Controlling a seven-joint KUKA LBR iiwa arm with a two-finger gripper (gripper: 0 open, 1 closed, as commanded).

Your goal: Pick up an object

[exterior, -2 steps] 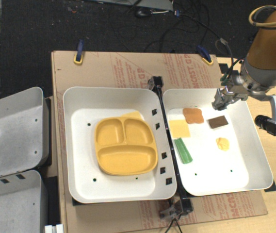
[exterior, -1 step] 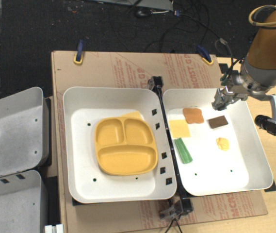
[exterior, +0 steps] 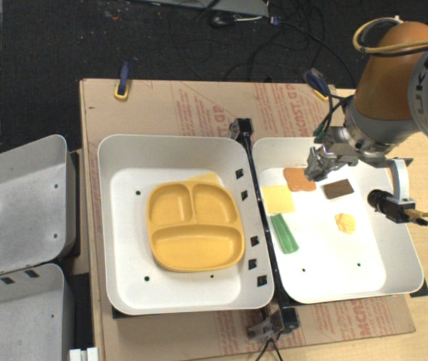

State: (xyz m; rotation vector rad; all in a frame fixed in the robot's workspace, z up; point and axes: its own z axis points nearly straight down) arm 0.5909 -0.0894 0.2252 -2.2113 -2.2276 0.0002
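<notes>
A dark speckled floor (exterior: 40,43) strewn with cables (exterior: 274,43) surrounds the cardboard-topped bench (exterior: 198,104), clamped at its far edge.

You see two white bins: the left bin (exterior: 116,224) holds a yellow-orange divided tray (exterior: 195,226), and the right bin (exterior: 364,277) holds a pale yellow square (exterior: 279,199), a green strip (exterior: 284,233), an orange piece (exterior: 298,180), a dark brown block (exterior: 338,189) and a small yellow lump (exterior: 344,222). Your arm (exterior: 394,74) is grey with an orange band, and the bench (exterior: 176,104) is tan cardboard printed with faded red lettering.
</notes>
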